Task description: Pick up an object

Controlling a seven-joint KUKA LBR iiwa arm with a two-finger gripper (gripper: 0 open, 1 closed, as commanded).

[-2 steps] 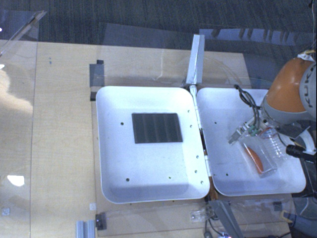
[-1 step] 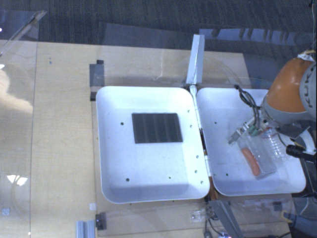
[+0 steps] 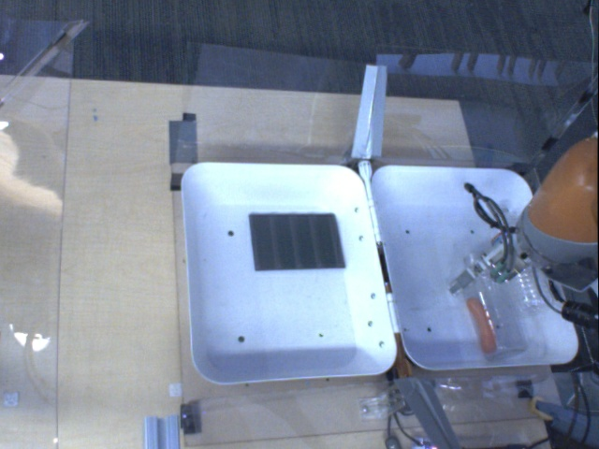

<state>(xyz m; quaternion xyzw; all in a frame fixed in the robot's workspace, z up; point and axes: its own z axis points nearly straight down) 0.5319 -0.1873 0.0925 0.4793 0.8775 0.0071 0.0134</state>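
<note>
Pale wood is running under two shallow white bins set side by side. I am reaching in from the right, my orange-banded wrist hanging over the right bin (image 3: 421, 204) and my gripper (image 3: 487, 271) hovering low above its floor. Whether it is gripping anything I cannot tell at this angle. One object is lying there: a small orange-red stick (image 3: 484, 324), just beside my tip and toward the bin's near edge, its long axis running slightly aslant from far to near. The left bin (image 3: 215, 251) is carrying one dark ribbed panel (image 3: 296, 241), well apart. My next move, I judge, is a short shift nearer, then down.
</note>
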